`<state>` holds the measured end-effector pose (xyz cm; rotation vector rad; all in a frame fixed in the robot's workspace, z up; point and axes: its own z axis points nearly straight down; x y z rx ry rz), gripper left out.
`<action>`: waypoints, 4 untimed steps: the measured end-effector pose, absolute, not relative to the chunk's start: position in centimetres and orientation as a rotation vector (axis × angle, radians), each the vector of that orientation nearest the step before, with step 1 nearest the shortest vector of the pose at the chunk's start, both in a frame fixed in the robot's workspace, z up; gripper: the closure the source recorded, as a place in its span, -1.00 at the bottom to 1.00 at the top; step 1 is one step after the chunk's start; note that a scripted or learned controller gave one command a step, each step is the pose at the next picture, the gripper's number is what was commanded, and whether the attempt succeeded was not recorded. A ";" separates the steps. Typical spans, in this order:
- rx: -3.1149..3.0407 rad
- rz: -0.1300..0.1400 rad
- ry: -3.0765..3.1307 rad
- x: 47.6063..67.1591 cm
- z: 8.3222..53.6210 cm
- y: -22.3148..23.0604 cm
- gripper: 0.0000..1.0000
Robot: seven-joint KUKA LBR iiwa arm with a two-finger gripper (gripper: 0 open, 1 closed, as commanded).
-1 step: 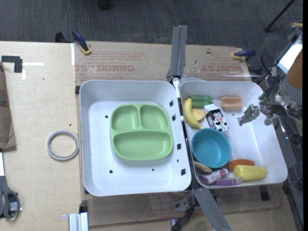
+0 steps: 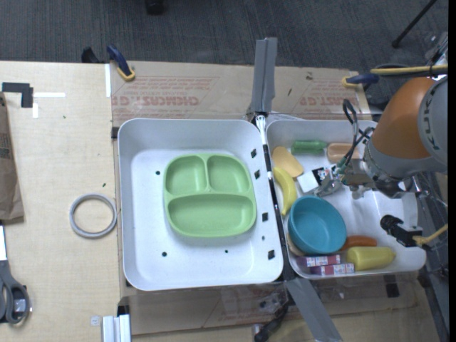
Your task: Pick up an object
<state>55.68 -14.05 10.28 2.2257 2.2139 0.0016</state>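
Crowding the right bin's front rim, a blue bowl sits near the claw, whose state is unclear.

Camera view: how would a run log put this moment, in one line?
arm: over right bin | gripper: low, beside blue bowl and banana | left bin: green plate

Upside-down red print "CHEMICAL GU" on the cardboard sheet
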 end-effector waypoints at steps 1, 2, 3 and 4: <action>2.127 0.000 2.310 61.9 9.2 -12.9 -1.00; 2.130 -0.013 2.314 61.6 10.0 -13.2 1.00; 2.321 -0.031 2.133 62.8 9.9 -10.6 1.00; 2.225 -0.006 2.219 63.3 13.2 -11.9 1.00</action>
